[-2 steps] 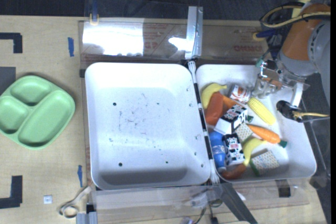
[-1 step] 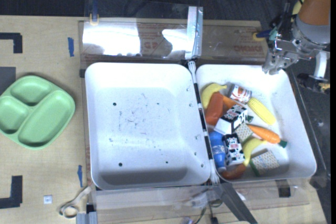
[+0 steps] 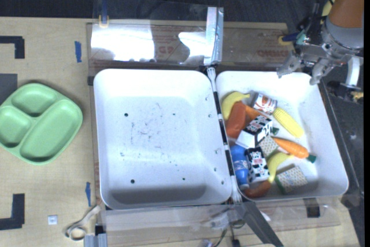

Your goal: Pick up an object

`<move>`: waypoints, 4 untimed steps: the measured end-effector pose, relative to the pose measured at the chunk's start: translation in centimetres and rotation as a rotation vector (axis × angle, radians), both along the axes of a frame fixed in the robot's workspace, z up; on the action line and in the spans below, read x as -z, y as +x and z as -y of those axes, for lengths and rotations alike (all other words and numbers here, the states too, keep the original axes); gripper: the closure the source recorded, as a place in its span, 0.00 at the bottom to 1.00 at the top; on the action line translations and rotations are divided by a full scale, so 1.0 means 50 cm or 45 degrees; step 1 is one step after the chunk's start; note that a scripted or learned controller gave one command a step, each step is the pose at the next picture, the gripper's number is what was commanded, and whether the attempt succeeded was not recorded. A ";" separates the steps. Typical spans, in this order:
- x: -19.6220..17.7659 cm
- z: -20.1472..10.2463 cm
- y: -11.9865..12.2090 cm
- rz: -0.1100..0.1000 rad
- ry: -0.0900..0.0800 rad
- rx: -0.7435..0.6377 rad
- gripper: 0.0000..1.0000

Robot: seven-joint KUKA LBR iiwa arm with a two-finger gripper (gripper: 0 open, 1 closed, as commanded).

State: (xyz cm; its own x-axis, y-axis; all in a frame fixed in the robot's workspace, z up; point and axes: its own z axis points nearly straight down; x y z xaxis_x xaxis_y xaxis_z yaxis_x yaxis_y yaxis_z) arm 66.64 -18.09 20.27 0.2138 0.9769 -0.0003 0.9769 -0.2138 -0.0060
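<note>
Two shallow white bins sit side by side on the surface (image 3: 46,32), and we see the left bin (image 3: 156,136) bare inside apart from faint scuffs, while the right bin (image 3: 324,124) holds a crowded pile along its left wall. In that pile we can name a yellow banana (image 3: 232,101) near the far edge, an orange piece (image 3: 236,120) beside it, a corn cob (image 3: 287,122), a carrot (image 3: 292,148) and a small red-and-white can (image 3: 265,103); the blue item (image 3: 238,160) and the checkered pieces near the front edge overlap so much that we cannot make them out. The tool (image 3: 300,69) hangs over the far right corner of the right bin, its two fingers spread apart with nothing between them; the arm above it is cut off by the picture's right edge. A green divided plate (image 3: 38,122) lies at the surface's left edge. A clear sheet (image 3: 153,37) stands behind the left bin, blurred by glare.
</note>
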 end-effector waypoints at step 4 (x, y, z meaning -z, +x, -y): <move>0.043 -0.016 -0.126 0.005 0.004 -0.851 1.00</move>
